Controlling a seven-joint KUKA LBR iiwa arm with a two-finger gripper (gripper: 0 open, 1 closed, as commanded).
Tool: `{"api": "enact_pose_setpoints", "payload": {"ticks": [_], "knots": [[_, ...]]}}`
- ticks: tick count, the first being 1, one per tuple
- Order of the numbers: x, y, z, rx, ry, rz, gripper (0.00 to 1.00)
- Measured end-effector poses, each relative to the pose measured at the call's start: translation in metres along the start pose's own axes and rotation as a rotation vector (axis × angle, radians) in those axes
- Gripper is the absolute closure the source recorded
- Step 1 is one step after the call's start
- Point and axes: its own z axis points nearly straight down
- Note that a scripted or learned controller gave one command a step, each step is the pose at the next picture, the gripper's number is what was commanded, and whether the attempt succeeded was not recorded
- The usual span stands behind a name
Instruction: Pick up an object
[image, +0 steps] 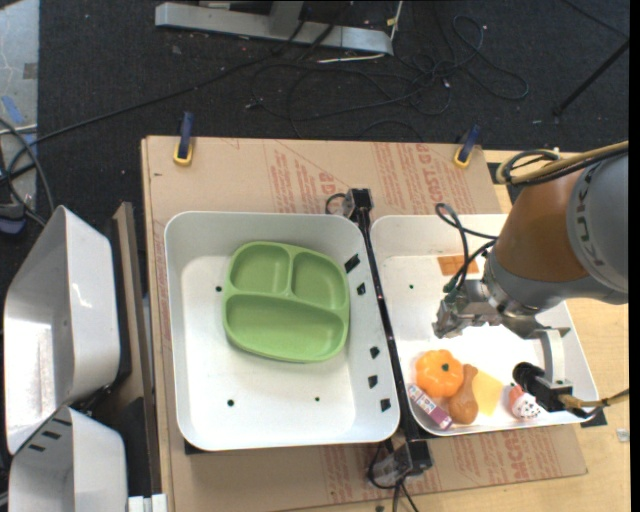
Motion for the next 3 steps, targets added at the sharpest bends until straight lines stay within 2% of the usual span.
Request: {"api": "enact_pose_setpoints", "payload": {"ticks": [1,2,3], "knots": [[0.001,0.007,-0.062,-0.004,-0.001,-0.002,1.00],[0.002,0.008,-0.073,0.001,0.000,-0.001,1.00],[0.054,-0.001,-0.065,0.006,0.003,-0.006,1.00]]}}
